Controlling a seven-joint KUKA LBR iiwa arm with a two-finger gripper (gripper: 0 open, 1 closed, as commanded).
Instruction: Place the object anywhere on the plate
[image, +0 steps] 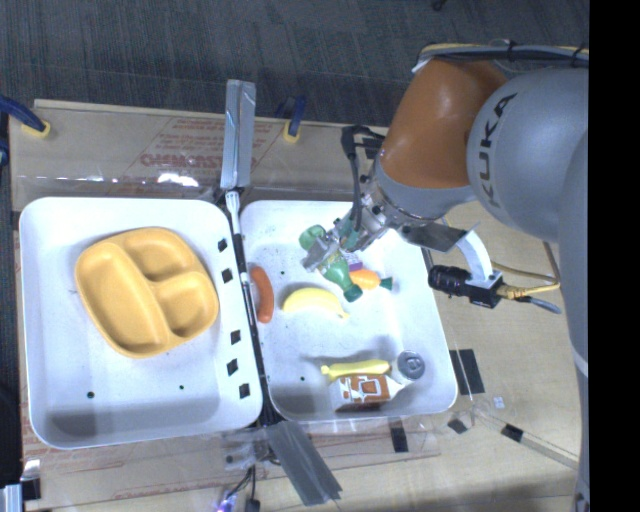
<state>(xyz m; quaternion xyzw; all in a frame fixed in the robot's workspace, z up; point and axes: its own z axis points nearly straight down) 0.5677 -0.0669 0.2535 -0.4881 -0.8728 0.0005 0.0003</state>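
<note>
Figure: The gripper (330, 250) is reaching into the right bin (425, 300) at its upper middle, the grey arm (520, 120) entering from 3 o'clock. Whether the gripper is spread or pinching cannot be told, as clutter is masking its tip. A green toy (345, 278) is lying just at the tip, touching an orange piece (368, 281) at its 3 o'clock. A banana (313, 300) is sitting just at 6 o'clock of the tip, and a sausage (263, 292) is lying at 8 o'clock beside the divider. A carton (363, 385) is resting near the bin's 6 o'clock edge. The yellow plate (147, 290) is waiting in the left bin (60, 400), well apart at 9 o'clock. Risk: with items crowding together, the tip is likely catching two pieces or slipping off the toy's rounded shape, dropping it before crossing the divider.
</note>
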